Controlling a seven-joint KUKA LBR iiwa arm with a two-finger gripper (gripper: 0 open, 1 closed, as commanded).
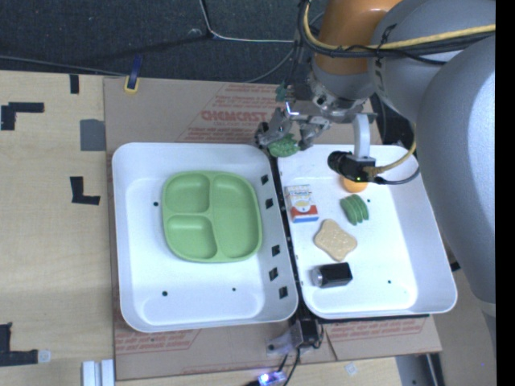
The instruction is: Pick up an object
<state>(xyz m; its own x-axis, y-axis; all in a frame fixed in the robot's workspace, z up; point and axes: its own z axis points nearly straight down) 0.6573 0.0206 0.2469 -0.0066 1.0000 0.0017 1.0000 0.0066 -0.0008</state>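
Your pincer [283, 137] hangs over the far end of the divider where the two white bins meet, and a small green object [283, 146] sits between its fingers, so it is clenched on that piece and carrying it above the bins. The grey arm [451, 71] with its orange band [354, 6] comes in from the worktop's far right corner.

In the left bin [129, 240] you have a green divided plate [212, 216] lying flat near the middle. In the right bin [418, 256] you can see a small red and white carton [302, 203] close to the divider, a tan cracker-like piece [335, 240] just nearer the front edge, a black block [332, 275] near the front, a green ridged item [354, 209] in the middle, and an orange object [354, 185] partly hidden behind a black part of the wrist.
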